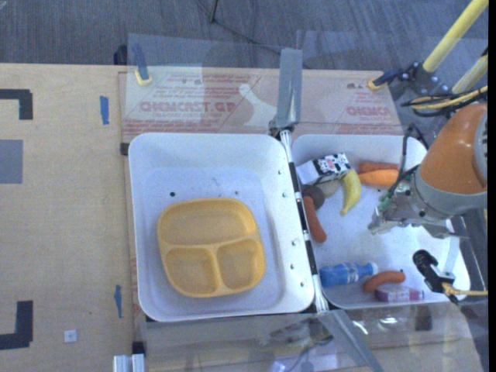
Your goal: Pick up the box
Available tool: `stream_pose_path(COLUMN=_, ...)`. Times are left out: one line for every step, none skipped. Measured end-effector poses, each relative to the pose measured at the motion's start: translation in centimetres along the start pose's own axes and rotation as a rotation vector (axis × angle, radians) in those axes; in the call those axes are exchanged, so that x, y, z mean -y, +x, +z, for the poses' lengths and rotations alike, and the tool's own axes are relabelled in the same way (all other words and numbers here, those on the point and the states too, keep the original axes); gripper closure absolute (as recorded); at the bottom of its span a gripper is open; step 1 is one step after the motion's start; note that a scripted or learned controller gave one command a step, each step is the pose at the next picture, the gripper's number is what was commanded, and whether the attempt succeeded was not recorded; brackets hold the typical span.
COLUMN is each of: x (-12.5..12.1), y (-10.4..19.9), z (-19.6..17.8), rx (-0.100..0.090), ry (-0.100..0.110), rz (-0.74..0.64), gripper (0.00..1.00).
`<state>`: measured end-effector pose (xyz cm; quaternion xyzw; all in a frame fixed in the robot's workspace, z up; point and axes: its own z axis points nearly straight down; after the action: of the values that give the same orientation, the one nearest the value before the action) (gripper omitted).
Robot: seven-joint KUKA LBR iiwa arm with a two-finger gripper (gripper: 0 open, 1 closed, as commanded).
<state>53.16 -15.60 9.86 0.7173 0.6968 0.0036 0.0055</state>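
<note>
While glossy, box (332, 164) looks rectangular.

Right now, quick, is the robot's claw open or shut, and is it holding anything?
Gripper: hangs over the right bin, near the banana; open or shut cannot be told, and nothing shows between its fingers.

You are looking at an evenly lit scene under soft overhead light, with the two white bins (209, 157) bright but not blown out and only faint shadows along their inner walls. A pale sheen of glare lies across the clear panel (232, 103) behind the bins. Detail is soft throughout, and the arm (453, 165) at right is blurred.
</note>
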Motion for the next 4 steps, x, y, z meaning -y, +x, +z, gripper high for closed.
stream_pose_path(x=-9.9, y=3.1, z=1.2, rx=-0.001, ry=0.007, rz=-0.029, gripper=1.0)
stream_pose_path(x=-9.8, y=3.1, z=1.3, rx=-0.001, ry=0.009, rz=-0.029, gripper=0.0)
stream_pose_path(x=1.2, y=5.6, z=1.0, rx=-0.004, ry=0.007, rz=-0.098, gripper=0.0)
stream_pose_path(x=-6.1, y=2.4, z=1.2, rx=-0.004, ry=0.007, rz=0.004, gripper=0.0)
